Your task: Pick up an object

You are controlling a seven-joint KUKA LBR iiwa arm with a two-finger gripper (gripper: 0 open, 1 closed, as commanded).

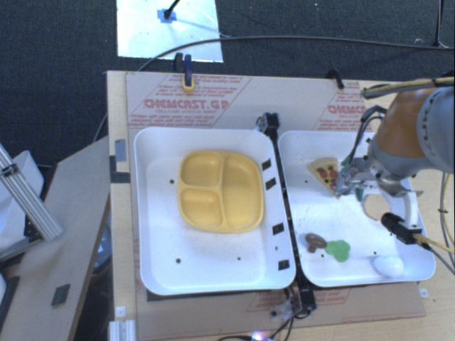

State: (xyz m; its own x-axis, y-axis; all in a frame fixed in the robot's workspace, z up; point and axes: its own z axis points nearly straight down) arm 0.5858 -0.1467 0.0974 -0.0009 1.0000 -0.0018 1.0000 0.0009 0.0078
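**Pincer low over the pizza slice**

The pincer (344, 187) sits low in the right bin (355, 261), right at the edge of the pizza slice (325, 172); how wide it stands, I cannot tell. To do this well, centre over the slice and press flat before closing. The slice lies in the bin's upper left, just left of the pincer. The green piece (339, 250) and white egg (388, 265) lie well below.

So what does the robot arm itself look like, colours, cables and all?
The arm is bulky and rounded, grey with a broad orange band above the wrist. Thin dark cables loop along its side towards the end effector, a small cluster of grey and metallic parts with a touch of green. A black block sits below the wrist.
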